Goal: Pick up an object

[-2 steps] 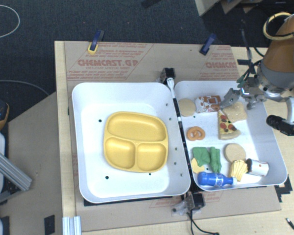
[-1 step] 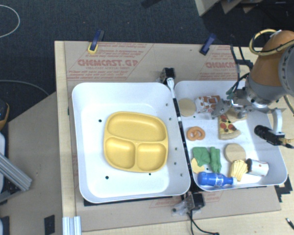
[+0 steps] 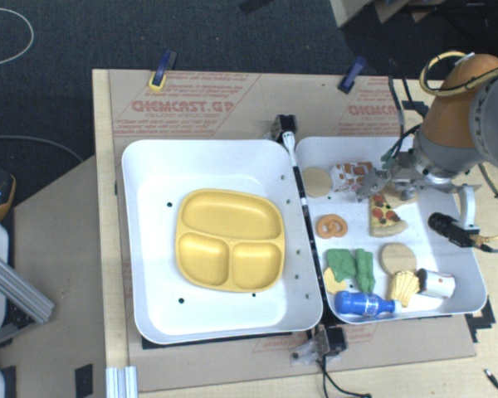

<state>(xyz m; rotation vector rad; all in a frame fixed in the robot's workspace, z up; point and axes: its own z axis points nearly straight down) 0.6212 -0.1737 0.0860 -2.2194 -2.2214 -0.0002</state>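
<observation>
Honestly, whether my jaws were parted I could not tell. My gripper (image 3: pixel 388 181) hung in the right bin (image 3: pixel 473 293), just above the pizza slice (image 3: pixel 385 216). Packed neighbours, pretzel (image 3: pixel 331 225) and cookie (image 3: pixel 397 259), could spoil my pick.

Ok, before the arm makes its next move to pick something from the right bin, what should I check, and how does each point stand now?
1. Gripper is over the right bin: ok.
2. An object lies close under it: ok, the pizza slice is just below.
3. Fingers open for a grasp: cannot tell, they are too blurred.
4. Nothing held already: cannot tell.
5. Room around the target: not ok, the pretzel and the tan round piece lie near.
6. Yellow divided tray sits in the left bin, out of the way: ok.
</observation>
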